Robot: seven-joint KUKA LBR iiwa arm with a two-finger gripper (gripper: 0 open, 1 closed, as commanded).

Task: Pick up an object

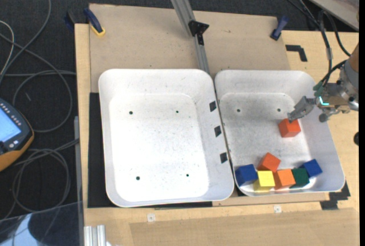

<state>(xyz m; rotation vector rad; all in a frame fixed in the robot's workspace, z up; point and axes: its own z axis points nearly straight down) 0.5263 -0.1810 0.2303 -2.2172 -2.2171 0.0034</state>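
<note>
My gripper point(311, 115) reaches in from the right edge, over the right bin point(251, 91) near its right wall. Its two fingers stand apart, so it is open. An orange-red block point(290, 127) lies on the bin floor just under the tip of the left finger point(297, 111), touching it or nearly so, and not between the two fingers. Along the bin's front wall sits a cluster of blocks: blue point(246, 173), yellow point(266, 178), orange point(270, 161), a second orange point(283, 178), green point(299, 176) and another blue point(312, 168).
The left bin point(114, 91) stands beside the right one, with black clips point(217, 130) along the shared edge. A slanted metal rail point(182, 5) crosses the back of the bench. Blue clamps point(94, 21) hold the board's back corners.
</note>
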